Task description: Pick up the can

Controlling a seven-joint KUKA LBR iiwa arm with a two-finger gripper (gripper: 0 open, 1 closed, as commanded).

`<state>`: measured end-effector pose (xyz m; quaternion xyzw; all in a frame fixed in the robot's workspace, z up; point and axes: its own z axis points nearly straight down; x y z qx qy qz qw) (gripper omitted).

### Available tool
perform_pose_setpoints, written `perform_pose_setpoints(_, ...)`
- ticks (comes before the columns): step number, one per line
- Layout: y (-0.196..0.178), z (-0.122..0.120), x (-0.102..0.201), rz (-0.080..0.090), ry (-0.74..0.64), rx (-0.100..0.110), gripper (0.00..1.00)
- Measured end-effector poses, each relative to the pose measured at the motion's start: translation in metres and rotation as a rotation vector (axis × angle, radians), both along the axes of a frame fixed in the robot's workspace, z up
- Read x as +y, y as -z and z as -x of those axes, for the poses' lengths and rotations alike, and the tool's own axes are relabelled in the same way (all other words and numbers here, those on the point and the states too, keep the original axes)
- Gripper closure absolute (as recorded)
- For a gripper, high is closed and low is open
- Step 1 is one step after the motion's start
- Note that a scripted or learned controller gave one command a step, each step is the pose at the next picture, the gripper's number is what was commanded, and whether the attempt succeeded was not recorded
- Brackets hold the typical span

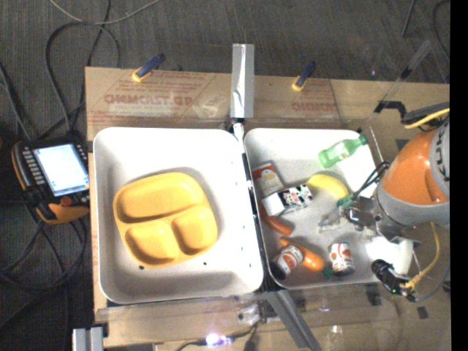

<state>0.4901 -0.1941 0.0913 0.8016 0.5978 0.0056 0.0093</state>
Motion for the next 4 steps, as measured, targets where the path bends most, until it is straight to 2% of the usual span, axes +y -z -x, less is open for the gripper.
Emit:
perform_pose_setpoints(1, 0.0, 0.0, -0.002, -0.005, 0.003, 0.002, 0.0)
perform_pose_setpoints(2, -0.054, -0.005, 0.016, -0.009, 0.133, 0.024, 0.0)
perform_pose_setpoints(3, -0.075, -0.018, 0.048, -0.009, 0.032, 0.025, 0.0)
perform_pose_setpoints(4, 0.002, 0.001, -0.009, -0.017, -0.099, 0.013, 0.0)
